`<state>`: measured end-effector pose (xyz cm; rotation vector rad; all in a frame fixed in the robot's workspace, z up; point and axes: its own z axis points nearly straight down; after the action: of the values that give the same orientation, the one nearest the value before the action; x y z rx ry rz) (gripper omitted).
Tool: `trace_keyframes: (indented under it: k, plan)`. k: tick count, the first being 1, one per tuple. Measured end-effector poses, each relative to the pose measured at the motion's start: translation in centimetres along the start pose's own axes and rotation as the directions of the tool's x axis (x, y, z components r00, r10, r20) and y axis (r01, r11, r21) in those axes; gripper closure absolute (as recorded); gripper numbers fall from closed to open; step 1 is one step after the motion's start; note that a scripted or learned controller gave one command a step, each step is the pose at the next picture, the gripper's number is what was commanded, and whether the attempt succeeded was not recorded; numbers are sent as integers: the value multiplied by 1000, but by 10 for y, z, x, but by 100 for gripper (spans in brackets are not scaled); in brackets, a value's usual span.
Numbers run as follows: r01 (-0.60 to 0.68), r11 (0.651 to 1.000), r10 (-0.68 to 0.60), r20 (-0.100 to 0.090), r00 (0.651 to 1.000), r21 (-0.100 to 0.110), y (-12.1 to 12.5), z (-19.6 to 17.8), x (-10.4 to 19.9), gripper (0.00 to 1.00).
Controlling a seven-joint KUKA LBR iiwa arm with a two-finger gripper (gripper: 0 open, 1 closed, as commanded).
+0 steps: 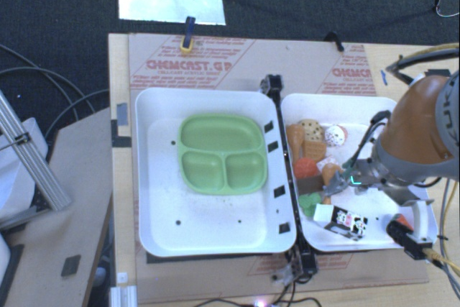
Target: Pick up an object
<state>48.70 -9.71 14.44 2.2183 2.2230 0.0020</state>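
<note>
My gripper (336, 187) sits low in right bin (381, 244), over cluster of small items; cannot tell jaw state. Nothing visibly held. Candidate objects: red item (305, 167) and orange item (330, 172) just beside tip, green piece (307, 205) below, black-and-white box (348, 221) near, cookie (310, 130) and white ball (335, 134) further back. Judgement: pick one target at cluster edge, centre over it, descend straight, avoid neighbours. Left bin (154, 176) holds green tray (221, 154).

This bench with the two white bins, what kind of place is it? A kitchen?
Probably a robot test lab rather than a kitchen. A robot arm reaches over the right bin, which holds a jumble of toy food; the left bin holds a green divided plate. Loose cables trail across the dark carpet.
</note>
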Motion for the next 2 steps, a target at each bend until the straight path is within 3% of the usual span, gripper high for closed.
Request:
trace_keyframes:
  k: [1,2]
  plan:
    - [-2,1000,2,2,1000,-2,43,62,-43,0]
    - [-4,1000,4,6,1000,-6,80,59,-114,0]
